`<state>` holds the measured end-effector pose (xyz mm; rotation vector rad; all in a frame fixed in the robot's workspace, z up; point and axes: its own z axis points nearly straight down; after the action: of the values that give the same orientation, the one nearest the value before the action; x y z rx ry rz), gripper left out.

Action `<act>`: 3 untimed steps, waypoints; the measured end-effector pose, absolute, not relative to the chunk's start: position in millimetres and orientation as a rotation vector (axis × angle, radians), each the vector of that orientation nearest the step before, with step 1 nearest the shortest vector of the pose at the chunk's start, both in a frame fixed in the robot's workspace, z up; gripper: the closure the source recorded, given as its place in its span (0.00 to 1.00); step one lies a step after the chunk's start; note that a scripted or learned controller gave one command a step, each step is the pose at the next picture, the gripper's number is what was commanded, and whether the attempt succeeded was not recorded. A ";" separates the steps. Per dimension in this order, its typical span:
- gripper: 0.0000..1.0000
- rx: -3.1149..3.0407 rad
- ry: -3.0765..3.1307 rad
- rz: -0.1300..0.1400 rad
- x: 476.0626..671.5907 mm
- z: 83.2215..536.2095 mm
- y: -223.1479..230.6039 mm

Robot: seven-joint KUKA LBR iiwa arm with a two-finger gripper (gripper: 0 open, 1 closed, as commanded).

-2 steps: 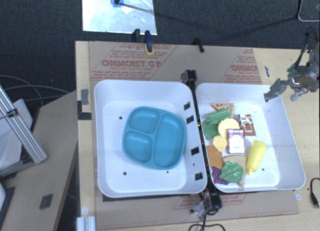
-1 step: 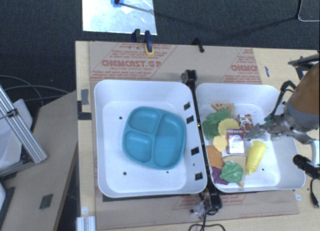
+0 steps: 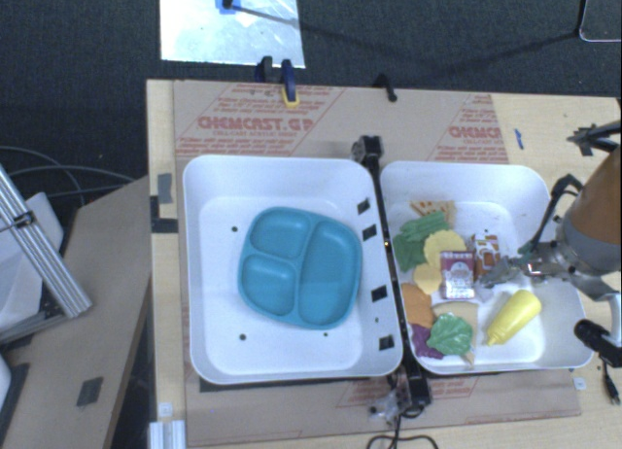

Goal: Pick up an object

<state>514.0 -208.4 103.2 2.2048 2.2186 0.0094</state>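
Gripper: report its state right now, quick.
Gripper: over the right bin, beside the small red-and-white packet; open or shut cannot be told, and nothing is visibly held.

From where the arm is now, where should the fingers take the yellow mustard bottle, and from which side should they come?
Probably across the middle of the body of the yellow mustard bottle, coming straight down from above. It lies on its side on the floor of the right bin, slanting, so the fingers should close across its width, not along it. Bare floor shows on its right side; the green leaf toy lies to its left.
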 end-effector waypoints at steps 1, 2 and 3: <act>0.00 2.197 2.216 0.022 562.9 95.2 -148.8; 0.00 2.215 2.230 0.003 505.5 123.9 -97.7; 0.00 2.213 2.209 0.021 492.6 90.5 -105.8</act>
<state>492.6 -105.8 90.5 2.2126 2.2089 0.0207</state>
